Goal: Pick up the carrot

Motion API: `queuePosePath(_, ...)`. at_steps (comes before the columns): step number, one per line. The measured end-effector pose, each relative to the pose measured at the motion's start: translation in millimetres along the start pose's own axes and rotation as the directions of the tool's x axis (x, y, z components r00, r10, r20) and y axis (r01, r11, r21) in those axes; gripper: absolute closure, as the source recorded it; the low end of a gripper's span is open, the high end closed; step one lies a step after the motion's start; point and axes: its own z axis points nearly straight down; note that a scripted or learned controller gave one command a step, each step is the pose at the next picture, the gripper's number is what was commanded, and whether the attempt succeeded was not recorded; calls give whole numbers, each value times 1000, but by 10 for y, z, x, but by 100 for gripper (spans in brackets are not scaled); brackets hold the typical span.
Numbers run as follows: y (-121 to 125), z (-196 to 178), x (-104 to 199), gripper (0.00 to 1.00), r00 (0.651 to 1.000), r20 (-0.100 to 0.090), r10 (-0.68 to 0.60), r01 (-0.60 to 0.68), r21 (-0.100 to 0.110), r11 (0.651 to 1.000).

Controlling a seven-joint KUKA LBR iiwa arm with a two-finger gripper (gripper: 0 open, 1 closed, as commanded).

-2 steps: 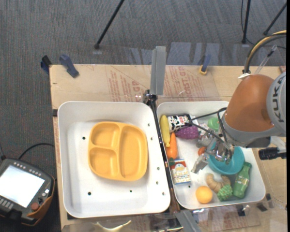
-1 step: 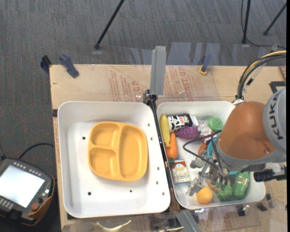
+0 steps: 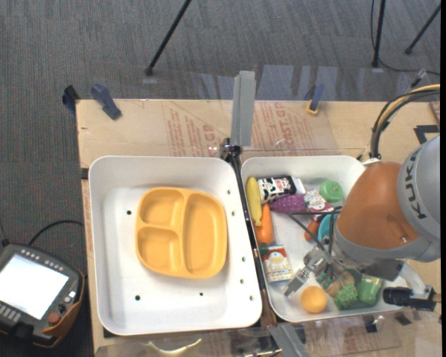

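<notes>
The carrot (image 3: 264,227) lay in the right bin (image 3: 351,163), close against its left wall, pointing roughly up and down the view. A yellow banana (image 3: 253,198) lay just above it along the same wall, the two touching or nearly so. Below the carrot sat a small carton (image 3: 278,263) with a red and white label whose print was too small to read. To the upper right of the banana lay a black-and-white carton (image 3: 275,187), its writing also unreadable, and beside that a purple eggplant (image 3: 297,204) and a round green item (image 3: 331,192).

The gripper (image 3: 309,269) hung low in the right bin, to the right of the small carton and apart from the carrot, with an orange ball (image 3: 313,300) just below it. How far its claw stood open could not be told, and nothing could be seen held in it. The letters "KUK" showed on the grey arm (image 3: 429,192), above its orange band (image 3: 375,207).

The left bin (image 3: 111,181) held a yellow divided tray (image 3: 182,230). Red printing on the bench board (image 3: 193,125) was too faint to read. A handheld screen unit (image 3: 30,291) lay at the lower left.
</notes>
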Motion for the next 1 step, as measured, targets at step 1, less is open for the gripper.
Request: queuePosePath(1,5,-89,5,100,1000,-2,-4,4,1,1000)
